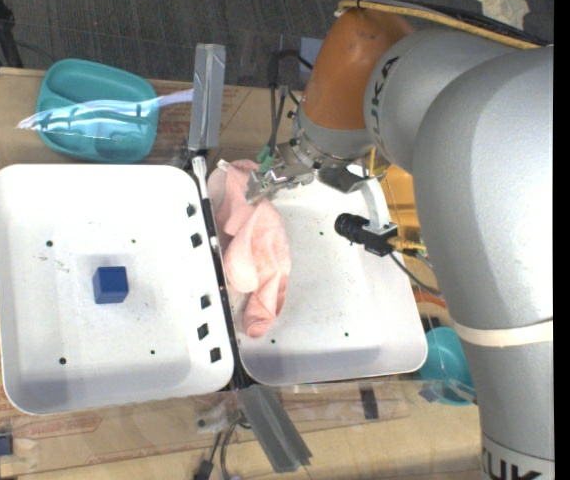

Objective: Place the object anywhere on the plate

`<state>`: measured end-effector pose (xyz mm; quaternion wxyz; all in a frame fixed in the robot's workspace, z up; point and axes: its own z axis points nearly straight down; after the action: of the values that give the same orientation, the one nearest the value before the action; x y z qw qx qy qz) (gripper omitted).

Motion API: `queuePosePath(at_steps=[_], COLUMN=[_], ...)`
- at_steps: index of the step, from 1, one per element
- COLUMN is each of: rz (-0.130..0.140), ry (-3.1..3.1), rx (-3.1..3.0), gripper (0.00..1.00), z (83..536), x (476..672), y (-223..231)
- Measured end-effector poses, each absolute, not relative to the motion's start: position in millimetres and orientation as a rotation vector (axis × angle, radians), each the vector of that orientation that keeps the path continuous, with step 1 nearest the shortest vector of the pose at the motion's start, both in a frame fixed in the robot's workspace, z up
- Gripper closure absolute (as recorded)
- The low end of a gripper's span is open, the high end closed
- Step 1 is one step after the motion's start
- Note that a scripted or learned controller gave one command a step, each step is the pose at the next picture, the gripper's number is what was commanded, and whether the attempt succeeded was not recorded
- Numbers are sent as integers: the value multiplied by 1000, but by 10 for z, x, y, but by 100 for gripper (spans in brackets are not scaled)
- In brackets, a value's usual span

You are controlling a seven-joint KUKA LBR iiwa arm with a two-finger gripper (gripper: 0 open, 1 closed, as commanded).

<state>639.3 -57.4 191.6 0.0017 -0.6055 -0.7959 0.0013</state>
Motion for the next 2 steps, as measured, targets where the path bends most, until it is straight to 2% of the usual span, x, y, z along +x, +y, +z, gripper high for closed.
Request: queuePosePath(at_steps=[1,2], rz=[2,6], ry=[-2376,-2408], rx=[-2055,-2013], gripper=[100,100], z=[2089,1909], x=[6565,5877], y=[295,969])
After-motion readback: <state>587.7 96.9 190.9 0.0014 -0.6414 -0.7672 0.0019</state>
